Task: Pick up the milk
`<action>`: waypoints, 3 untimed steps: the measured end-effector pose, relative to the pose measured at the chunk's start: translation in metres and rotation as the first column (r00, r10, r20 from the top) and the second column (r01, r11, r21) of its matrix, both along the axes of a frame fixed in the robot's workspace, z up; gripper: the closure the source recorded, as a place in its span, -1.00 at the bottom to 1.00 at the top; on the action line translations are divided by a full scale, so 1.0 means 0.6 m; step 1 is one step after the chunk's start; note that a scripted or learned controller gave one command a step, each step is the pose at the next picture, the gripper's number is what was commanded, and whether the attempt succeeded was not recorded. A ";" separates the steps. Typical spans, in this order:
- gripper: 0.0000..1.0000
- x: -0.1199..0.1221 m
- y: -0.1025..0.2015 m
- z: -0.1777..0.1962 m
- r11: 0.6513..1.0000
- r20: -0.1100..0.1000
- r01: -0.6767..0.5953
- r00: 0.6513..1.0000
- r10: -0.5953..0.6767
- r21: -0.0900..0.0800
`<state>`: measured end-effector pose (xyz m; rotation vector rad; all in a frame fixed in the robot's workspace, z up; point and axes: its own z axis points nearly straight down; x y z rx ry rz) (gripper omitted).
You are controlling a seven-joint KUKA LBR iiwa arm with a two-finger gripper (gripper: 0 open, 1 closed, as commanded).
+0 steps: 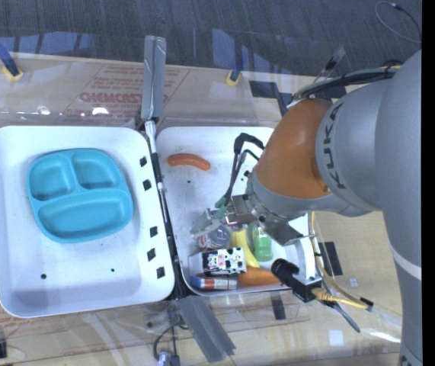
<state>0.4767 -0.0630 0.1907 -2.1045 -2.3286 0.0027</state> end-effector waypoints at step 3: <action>1.00 0.000 0.084 0.001 0.999 0.001 -0.032 0.999 0.032 0.001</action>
